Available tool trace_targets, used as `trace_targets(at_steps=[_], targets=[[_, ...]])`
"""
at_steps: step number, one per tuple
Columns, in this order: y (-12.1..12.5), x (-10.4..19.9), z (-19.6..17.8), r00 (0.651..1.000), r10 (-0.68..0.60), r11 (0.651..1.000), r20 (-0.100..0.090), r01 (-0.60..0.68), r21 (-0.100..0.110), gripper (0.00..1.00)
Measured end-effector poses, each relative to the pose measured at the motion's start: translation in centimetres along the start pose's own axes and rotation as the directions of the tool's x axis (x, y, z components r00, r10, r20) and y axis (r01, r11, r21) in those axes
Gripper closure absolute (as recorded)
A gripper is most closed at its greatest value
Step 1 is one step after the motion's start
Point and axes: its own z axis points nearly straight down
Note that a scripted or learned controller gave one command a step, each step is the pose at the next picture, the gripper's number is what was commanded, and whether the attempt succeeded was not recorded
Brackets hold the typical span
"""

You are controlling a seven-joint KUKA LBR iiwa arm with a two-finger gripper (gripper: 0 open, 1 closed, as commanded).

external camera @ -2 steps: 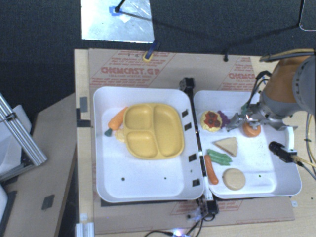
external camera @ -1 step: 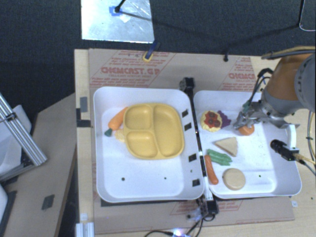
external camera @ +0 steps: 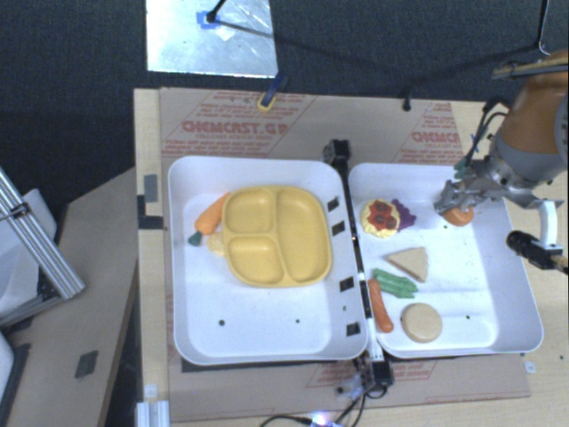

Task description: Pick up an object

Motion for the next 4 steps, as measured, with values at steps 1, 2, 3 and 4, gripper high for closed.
trace_targets(at_steps=[1, 2, 3, 4], targets=[[0.2, 0.0, -5.5, 1.0, 0.0, 1.0, 0.0, 0.0, 0.0, 1.0], [-0.6, 5.3, -6.4, 1.0, -0.004, 1.0, -0.004, 0.004, 0.007, 1.0], [-1.6, 10.1, -5.4, 1.0, -0.003, 1.0, -0.004, 0.003, 0.009, 1.0], [-0.3, 9.1, -6.3, 1.0, 0.001, 1.0, -0.002, -0.001, 0.005, 1.0]])
